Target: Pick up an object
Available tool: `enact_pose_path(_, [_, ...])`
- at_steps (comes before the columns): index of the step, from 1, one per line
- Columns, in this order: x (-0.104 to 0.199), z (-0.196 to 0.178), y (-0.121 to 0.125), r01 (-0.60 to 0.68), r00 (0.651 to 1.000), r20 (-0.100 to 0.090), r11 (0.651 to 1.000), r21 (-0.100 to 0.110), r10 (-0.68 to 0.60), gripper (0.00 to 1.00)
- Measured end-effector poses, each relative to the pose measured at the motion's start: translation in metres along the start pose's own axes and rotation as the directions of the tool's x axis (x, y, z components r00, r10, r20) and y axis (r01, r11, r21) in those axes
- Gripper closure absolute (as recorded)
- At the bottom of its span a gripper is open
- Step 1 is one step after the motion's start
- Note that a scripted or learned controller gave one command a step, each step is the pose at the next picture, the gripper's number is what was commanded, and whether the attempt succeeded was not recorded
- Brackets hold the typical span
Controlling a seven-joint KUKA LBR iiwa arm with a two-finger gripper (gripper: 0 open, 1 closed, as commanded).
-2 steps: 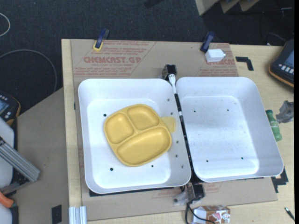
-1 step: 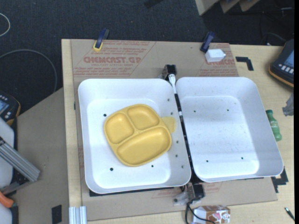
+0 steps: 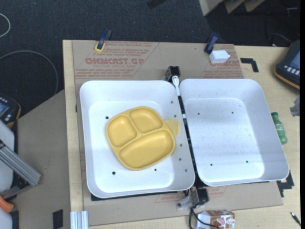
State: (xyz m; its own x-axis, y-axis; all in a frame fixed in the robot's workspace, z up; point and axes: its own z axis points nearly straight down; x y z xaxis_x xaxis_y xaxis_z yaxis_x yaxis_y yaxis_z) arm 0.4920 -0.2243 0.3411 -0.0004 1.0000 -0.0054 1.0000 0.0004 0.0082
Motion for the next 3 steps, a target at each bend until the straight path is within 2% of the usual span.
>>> enact_pose_path(1, [0.000, -0.010, 0.001, 0.001, 1.000, 0.003, 1.000, -0.003, -0.001, 1.00])
enact_pose_path(2, [-0.001, -0.204, 0.045, 0.003, 1.000, 0.004, 1.000, -0.012, -0.002, 1.00])
enact_pose_path(3, [0.064, -0.113, -0.014, 0.004, 1.000, -0.010, 1.000, 0.018, -0.004, 1.00])
